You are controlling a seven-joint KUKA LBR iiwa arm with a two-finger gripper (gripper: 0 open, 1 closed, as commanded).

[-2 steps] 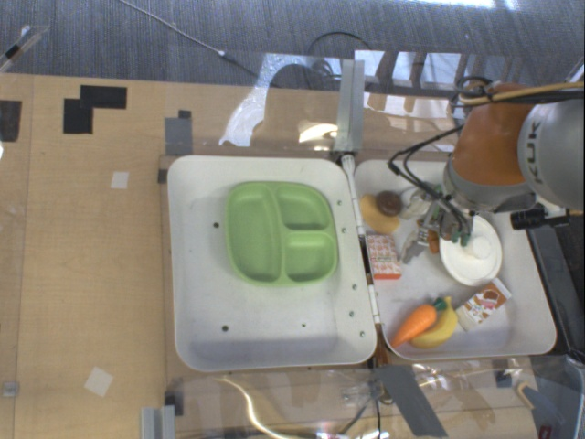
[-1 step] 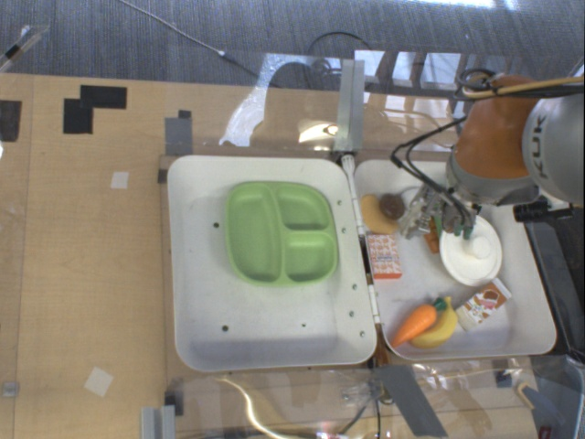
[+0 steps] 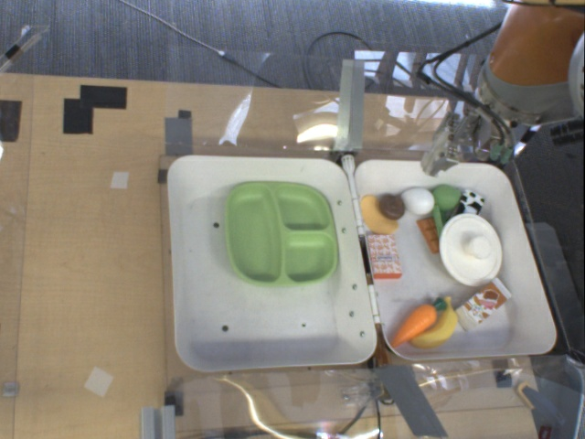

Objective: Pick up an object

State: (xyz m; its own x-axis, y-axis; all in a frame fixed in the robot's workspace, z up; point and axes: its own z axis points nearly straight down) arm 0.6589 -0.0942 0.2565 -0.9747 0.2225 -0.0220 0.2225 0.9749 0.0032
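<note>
Toys like the carrot [image 3: 415, 323] and banana [image 3: 440, 328] sit together in the right bin [image 3: 535, 273], easy to reach. Gripper [image 3: 471, 143] hovers above; I cannot tell its state.

Arm [image 3: 535, 48] showing a rounded orange band over a pale grey wrist collar. Black cables [image 3: 448, 58] looping off its side. Pincer [image 3: 466, 149] looking like bare silvery metal, details blurring out.

No legible text or labels
</note>
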